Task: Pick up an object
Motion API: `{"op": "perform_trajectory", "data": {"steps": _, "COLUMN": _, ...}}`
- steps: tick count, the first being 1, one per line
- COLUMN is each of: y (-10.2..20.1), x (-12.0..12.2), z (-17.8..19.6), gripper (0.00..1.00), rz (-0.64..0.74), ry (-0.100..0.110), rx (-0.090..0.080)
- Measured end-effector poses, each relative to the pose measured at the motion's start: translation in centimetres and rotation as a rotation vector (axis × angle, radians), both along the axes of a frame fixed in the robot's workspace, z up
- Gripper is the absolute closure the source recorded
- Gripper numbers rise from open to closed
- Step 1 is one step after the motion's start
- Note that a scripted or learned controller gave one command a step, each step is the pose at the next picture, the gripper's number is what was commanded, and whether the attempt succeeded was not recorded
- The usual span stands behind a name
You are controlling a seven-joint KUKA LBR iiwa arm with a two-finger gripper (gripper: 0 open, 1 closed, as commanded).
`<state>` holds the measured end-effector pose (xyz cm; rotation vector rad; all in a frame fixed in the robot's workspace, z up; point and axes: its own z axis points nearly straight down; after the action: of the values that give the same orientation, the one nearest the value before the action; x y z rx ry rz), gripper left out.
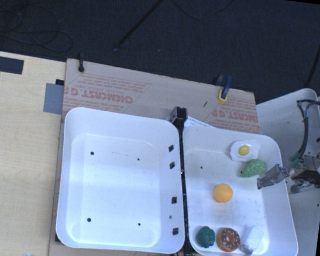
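The right bin [277, 221] holds several small objects. A fried-egg toy [243, 150] lies at its far side, with a green leafy piece [254, 168] just below it. An orange ball [223, 193] rests near the middle. Along the near wall lie a dark green lump [206, 236], a brown sprinkled donut [228, 239] and a pale translucent piece [252, 238]. My gripper [287, 179] hovers over the bin's right rim, just right of the green leafy piece. Its fingers [270, 177] stand open with nothing between them.
The left bin [69, 183] lies beside the right one, with a black divider strip [176, 180] between them. Both sit on a cardboard sheet [152, 97] on the wooden bench. A blue-and-yellow clamp [225, 89] grips the cardboard's far edge.
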<state>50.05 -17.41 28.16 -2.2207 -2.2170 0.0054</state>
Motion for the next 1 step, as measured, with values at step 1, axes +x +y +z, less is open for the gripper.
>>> {"op": "perform_trajectory", "data": {"steps": 1, "y": 0.72, "x": -1.75, "z": -5.54, "gripper": 0.0, "rz": 0.001, "ry": 0.004, "rx": 0.003}}
